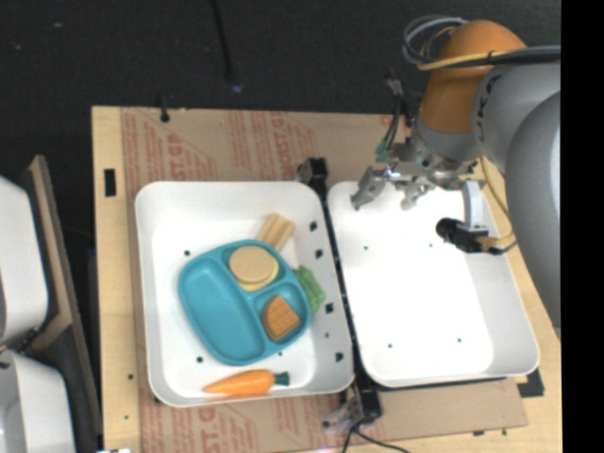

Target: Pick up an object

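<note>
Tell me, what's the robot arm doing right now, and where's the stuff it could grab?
Gripper open, holding nothing, over right bin's top edge. Carrot, blue tray with toy food in left bin. Nothing blocking.

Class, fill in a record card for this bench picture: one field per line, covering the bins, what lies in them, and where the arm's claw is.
left bin: holds all the objects listed here
blue tray: divided tray, lying in the middle of the left bin
round tan disc: in the tray's upper compartment
brown piece: in the tray's right compartment
carrot: near the left bin's front edge
right bin: white, under the arm
claw: over the right bin's far-left corner, fingers apart, holding nothing
</note>
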{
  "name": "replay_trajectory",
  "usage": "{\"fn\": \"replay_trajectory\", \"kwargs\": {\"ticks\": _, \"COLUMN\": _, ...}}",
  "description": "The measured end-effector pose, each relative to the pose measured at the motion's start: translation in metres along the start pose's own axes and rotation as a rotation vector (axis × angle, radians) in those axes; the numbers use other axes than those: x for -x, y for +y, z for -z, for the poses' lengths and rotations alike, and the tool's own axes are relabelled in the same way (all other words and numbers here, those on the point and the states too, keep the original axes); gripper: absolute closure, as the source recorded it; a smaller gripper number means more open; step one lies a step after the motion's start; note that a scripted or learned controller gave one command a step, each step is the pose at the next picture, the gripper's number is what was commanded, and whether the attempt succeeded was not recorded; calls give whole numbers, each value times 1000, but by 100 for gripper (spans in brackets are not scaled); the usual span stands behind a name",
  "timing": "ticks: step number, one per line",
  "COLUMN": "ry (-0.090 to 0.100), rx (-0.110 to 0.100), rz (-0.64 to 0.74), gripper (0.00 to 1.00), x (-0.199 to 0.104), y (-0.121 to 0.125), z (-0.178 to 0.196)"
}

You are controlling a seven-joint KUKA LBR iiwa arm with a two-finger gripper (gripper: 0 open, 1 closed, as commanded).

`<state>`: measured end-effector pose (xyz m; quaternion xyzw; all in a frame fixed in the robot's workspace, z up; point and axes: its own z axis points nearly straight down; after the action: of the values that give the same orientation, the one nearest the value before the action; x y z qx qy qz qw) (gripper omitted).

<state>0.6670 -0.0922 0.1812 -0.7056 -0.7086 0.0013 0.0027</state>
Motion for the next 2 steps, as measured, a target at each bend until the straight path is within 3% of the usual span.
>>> {"fn": "replay_trajectory", "kwargs": {"ticks": 1, "ry": -2, "rx": -1, "rz": -6, "gripper": 0, "x": 21, "y": -2, "z": -76}}
{"fn": "replay_trajectory", "kwargs": {"ticks": 2, "ry": -2, "rx": 4, "rz": -6, "gripper": 0, "x": 15, "y": -62, "z": -81}}
